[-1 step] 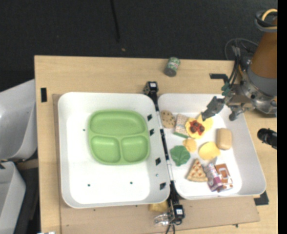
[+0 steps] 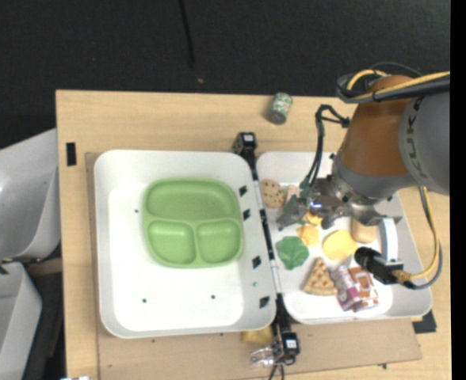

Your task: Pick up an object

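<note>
The counter (image 2: 162, 121) is of light wood and carries two shallow white bins side by side. The left bin (image 2: 114, 291) holds a green divided plate (image 2: 193, 220), which lies near its centre, with one large section at the 12 o'clock side and two smaller sections at the 6 o'clock side.

The right bin (image 2: 407, 295) holds the small objects for the task. A green lumpy piece (image 2: 292, 252) lies close to the bin's 9 o'clock wall. At 5 o'clock from it there is a pizza slice (image 2: 320, 279), and just beside this, at 3 o'clock, a small packet with purple and red print (image 2: 353, 287). A round yellow piece (image 2: 338, 245) lies near the middle of the bin, and a smaller yellow piece (image 2: 310, 233) is at its 10 o'clock. A speckled cookie (image 2: 272, 193) lies near the bin's 10 o'clock corner.

The arm (image 2: 383, 145), grey with an orange band, reaches in from 3 o'clock and is low over the right bin. The claw (image 2: 306, 206) is between the cookie and the small yellow piece, just above them. I cannot tell if its fingers are apart or together, because the wrist and cables cover them, and no object is seen between them.

On the bare counter, at 12 o'clock from the right bin, stands a small green can (image 2: 280, 108).
</note>
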Available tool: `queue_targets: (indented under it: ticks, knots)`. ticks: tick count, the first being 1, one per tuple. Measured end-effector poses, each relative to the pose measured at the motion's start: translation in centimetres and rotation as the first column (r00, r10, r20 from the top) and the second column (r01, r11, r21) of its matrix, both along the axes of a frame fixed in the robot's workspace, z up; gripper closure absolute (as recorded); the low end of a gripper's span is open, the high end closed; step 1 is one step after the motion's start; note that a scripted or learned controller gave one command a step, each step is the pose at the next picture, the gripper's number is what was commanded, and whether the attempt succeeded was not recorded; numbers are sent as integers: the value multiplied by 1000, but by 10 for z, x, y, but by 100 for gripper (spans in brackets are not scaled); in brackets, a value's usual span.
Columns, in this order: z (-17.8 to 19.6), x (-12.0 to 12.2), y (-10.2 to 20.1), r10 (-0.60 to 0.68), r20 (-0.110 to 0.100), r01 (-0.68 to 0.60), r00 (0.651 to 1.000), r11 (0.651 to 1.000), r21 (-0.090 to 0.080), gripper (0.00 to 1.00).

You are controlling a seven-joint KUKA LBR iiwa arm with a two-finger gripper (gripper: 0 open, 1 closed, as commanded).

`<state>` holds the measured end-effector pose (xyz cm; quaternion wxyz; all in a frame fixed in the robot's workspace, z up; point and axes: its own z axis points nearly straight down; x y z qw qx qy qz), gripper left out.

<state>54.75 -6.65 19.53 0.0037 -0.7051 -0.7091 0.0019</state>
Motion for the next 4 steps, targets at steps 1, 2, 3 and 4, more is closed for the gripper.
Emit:
queue_targets:
  ticks: [1, 2, 3, 4]
  knots:
    - [5, -55, 29, -3, 5, 3, 1000, 1000, -1, 0]
    - [5, -53, 28, -10, 9, 10, 1000, 1000, -3, 0]
    - [5, -53, 27, -10, 9, 10, 1000, 1000, -3, 0]
    - [16, -52, 26, -12, 12, 12, 1000, 1000, -4, 100]
